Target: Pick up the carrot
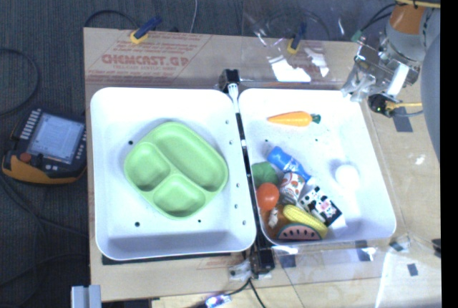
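Pincer (363, 87) sits at the upper right, over the far right corner of the right bin (372, 156), hanging from the grey arm (408, 27) with its orange band; can't tell its state from this angle, nothing visibly between its tips. Carrot (292, 118) lies on its side on the bin floor near the far wall, orange body pointing left, green top to the right. It's left of the pincer and a bit nearer the camera, apart from it, no contact. Carrot is on its own; the other items cluster at the near left of the same bin: blue bottle (284, 160), tomato (268, 195), black-and-white cow carton (320, 206), corn cob (304, 218), watermelon slice (293, 232). White ball (346, 174) sits off by itself toward the right wall. Left bin (114, 228) carries a green divided plate (176, 168). Both bins on the counter (143, 59).
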